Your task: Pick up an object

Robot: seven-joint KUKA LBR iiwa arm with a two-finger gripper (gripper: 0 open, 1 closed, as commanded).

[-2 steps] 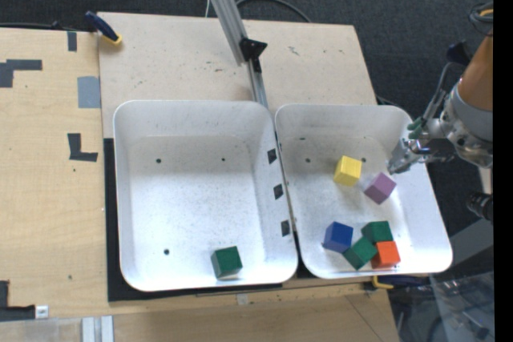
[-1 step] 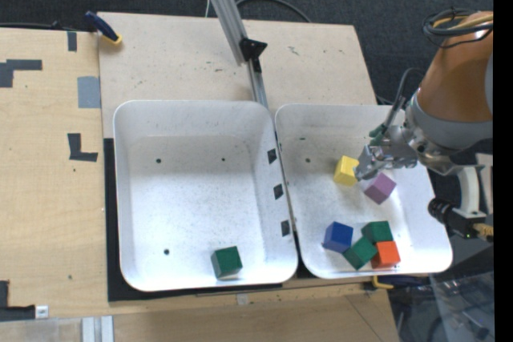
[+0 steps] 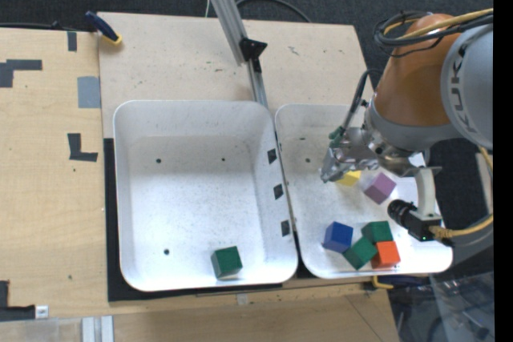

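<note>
My gripper (image 3: 343,164) hangs low in the right bin (image 3: 314,110), near its middle. A small yellow block (image 3: 349,179) peeks out directly under and beside the gripper, partly hidden by it. A purple block (image 3: 379,187) lies just to the right of the yellow one. Near the bin's front sit a blue block (image 3: 338,236), two green blocks (image 3: 361,252) and an orange block (image 3: 387,253), all bunched together. I cannot make out whether the yellow block is held.
The left bin (image 3: 192,105) holds one green block (image 3: 228,261) near its front edge. A slanted metal pole (image 3: 228,8) crosses the back and ends at the ridge between the bins. The arm's orange band (image 3: 413,88) and black cables overhang the right bin's right side.
</note>
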